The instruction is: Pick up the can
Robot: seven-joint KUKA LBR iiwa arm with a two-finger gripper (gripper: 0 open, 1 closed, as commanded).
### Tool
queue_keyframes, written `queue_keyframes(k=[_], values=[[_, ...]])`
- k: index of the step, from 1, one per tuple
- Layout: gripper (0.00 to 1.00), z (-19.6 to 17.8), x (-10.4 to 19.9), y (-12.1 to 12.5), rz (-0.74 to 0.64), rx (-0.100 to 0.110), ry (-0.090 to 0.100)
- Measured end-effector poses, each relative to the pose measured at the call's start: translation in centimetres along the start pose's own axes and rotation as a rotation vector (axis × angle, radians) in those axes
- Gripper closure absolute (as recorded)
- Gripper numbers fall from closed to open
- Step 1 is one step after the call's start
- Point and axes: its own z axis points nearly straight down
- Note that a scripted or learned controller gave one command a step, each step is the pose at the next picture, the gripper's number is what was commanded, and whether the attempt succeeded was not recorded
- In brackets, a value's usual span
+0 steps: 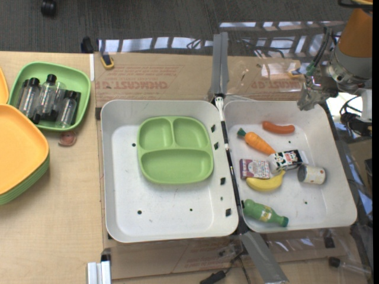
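Here, 2 shallow white bins side by side on a bench. In the right bin (323, 209), close to its right edge and about midway along it: the can (312, 174), small and pale, lying on its side with 1 end toward the bin's front right corner. Just beside it on the left, a black-and-white carton (288, 158); a little further left, a banana (265, 183) and a purple-and-white box (254, 168). Above the bin's back right corner, well apart from the can: the gripper (308, 99) on the grey and orange arm, holding nothing visible; impossible to tell whether spread or closed. Likely risks: as a round thing on its side, could roll toward the wall if touched off-centre; could slip out of a squeeze across its curved flank; might be missed in favour of the carton, given how near that sits. Little room by the bin's right wall, so possible scraping on the way down.
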Motion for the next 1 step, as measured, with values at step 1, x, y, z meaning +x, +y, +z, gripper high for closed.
queue_keyframes(k=[1], values=[[1.00,6.11,1.67,-0.16,-0.298,0.001,0.001]])
